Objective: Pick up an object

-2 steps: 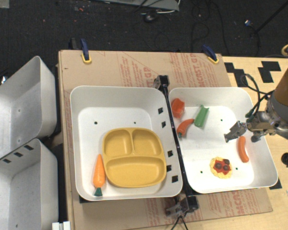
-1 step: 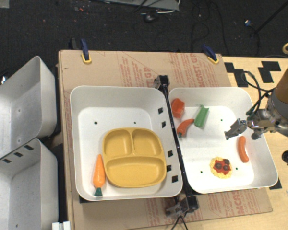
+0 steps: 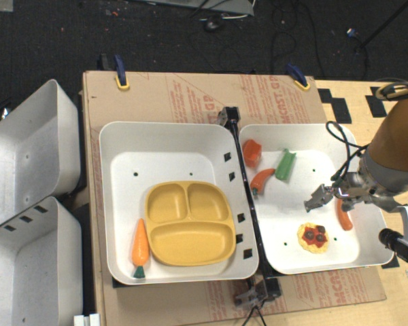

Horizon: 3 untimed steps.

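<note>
In the right bin (image 3: 340, 258) lie several toy foods: a red-orange pepper (image 3: 251, 151), a green piece (image 3: 285, 166), a curved orange-red chili (image 3: 262, 178), a small round pizza (image 3: 313, 237) and a red sausage (image 3: 344, 218). My gripper (image 3: 319, 200) hangs over the middle of this bin, on bare white floor. It is left of the sausage and above the pizza in the view, touching neither as far as I can see. Nothing shows in its grasp. The arm (image 3: 393, 148) reaches in from the right edge.
The left bin (image 3: 115, 182) holds a yellow divided plate (image 3: 190, 223) and an orange carrot (image 3: 140, 244) beside the plate's left side. A black divider (image 3: 243, 182) runs between the bins. White trays (image 3: 27, 155) stand off the bench at left.
</note>
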{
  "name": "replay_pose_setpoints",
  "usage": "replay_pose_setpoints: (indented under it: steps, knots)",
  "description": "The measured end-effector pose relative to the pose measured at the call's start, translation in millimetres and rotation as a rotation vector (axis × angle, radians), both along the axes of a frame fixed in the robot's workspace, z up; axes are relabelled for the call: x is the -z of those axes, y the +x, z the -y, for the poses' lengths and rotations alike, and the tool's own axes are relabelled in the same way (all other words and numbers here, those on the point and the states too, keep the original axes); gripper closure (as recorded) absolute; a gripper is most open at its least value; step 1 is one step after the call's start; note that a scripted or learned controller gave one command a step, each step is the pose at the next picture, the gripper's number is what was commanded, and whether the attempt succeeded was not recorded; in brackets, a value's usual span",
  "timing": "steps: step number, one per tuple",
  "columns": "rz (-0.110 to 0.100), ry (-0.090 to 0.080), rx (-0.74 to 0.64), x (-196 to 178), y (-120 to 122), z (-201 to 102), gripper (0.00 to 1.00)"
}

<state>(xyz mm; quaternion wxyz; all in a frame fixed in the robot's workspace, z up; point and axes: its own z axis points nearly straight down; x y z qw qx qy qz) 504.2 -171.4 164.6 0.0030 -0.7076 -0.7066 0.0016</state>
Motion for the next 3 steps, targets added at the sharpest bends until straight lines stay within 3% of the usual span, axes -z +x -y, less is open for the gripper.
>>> replay_pose_setpoints:
  steps: [1,2,3]
  knots:
    - [0.0,0.0,0.0,59,-1,-10,0.0]
    - [0.004,-0.001,0.0,73,-2,-11,0.0]
    - [0.006,-0.002,0.001,62,-1,-11,1.0]
